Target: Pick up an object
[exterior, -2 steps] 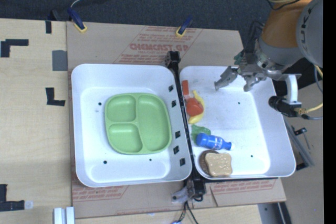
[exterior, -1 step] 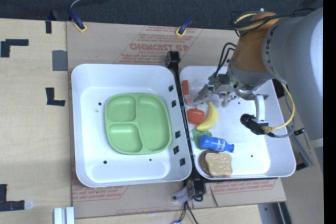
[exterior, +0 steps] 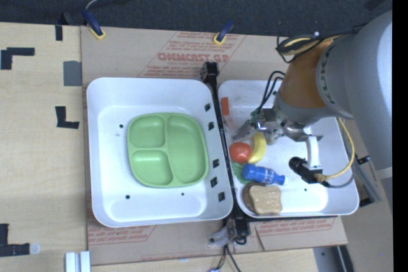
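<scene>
The grey KUKA arm [exterior: 363, 73] fills the upper right of the frame, its orange band [exterior: 305, 83] sitting just above the wrist as it reaches down and leftward into the right bin. Beneath everything lies a sheet of cardboard [exterior: 185, 54] with red printing, clipped at its top edge, resting on a pale wooden bench [exterior: 35, 137] that shows at the left.

The left bin [exterior: 102, 156] takes up the centre-left of the frame and holds a green divided plate [exterior: 167, 150] with three compartments, lying flat near the bin's middle. The right bin [exterior: 338, 194] sits just beside it, the two touching along a dark central seam.

The gripper [exterior: 255, 129] is low in the upper-left part of the right bin, directly over the cluster of objects; whether its fingers are spread or closed cannot be told, and nothing can be seen clamped between them.

The objects lie along the left side of the right bin. A tan slice of bread [exterior: 265, 199] is at the lower end. Above it a blue bottle [exterior: 262, 174] lies on its side. A yellow banana [exterior: 258, 148] is right at the gripper's tip, touching a red tomato [exterior: 240, 152] to its left. A green piece [exterior: 238, 169] peeks out below the tomato.
</scene>
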`<state>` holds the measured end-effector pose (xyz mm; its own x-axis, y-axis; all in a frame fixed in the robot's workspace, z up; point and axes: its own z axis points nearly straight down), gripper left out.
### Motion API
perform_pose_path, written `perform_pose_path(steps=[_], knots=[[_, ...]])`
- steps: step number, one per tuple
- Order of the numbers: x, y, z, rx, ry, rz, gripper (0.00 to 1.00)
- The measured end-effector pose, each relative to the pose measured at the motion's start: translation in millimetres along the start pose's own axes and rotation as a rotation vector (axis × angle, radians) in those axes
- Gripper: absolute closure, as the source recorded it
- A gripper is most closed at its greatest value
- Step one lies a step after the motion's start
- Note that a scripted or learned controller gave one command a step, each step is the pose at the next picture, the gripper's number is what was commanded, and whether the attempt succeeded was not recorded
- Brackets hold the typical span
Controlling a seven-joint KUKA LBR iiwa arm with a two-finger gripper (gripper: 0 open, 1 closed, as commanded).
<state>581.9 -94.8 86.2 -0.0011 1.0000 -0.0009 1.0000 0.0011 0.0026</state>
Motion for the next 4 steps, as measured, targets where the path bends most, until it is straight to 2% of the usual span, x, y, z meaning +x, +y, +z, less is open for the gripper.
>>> perform_pose_path(steps=[1,2,3,4], knots=[[-4,17,0,0.001,0.001,0.0,0.0],[-5,17,-9,0.0,-0.001,0.0,1.0],[-5,17,-9,0.0,-0.002,0.0,0.0],[1,-19,0,-0.003,-0.001,0.0,0.0]])
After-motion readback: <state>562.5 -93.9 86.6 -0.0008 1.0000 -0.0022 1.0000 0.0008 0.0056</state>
